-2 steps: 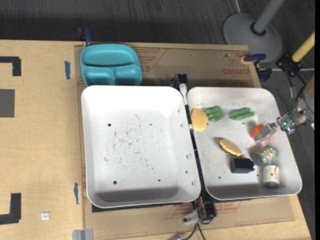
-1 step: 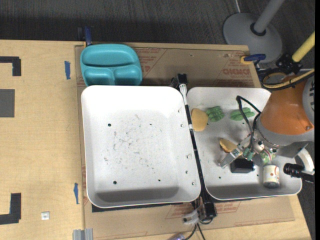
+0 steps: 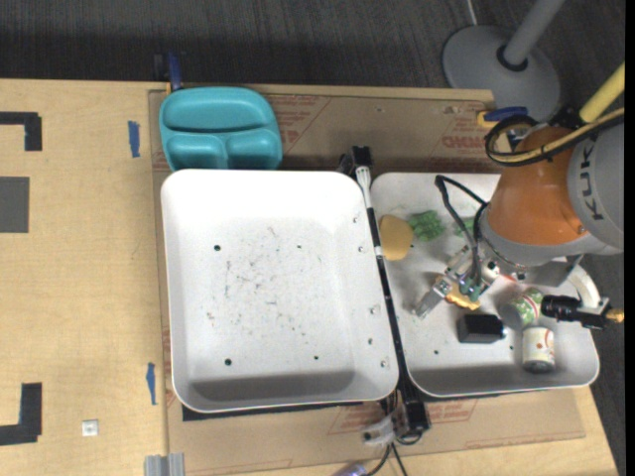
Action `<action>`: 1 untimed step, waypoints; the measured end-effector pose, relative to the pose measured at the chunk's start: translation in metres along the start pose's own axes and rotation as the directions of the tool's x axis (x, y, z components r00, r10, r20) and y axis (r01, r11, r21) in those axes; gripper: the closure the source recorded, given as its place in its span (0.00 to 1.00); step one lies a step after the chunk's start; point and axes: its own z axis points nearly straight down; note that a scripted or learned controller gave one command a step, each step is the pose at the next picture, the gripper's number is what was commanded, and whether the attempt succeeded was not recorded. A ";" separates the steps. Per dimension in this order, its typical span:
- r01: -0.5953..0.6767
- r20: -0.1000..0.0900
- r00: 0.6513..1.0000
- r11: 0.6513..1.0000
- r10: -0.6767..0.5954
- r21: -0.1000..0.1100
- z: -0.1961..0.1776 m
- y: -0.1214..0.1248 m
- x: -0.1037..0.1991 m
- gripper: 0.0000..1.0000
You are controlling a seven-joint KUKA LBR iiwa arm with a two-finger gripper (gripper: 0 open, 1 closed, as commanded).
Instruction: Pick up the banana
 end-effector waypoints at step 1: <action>-0.033 -0.003 0.999 0.999 0.033 0.003 -0.099 0.039 0.088 0.00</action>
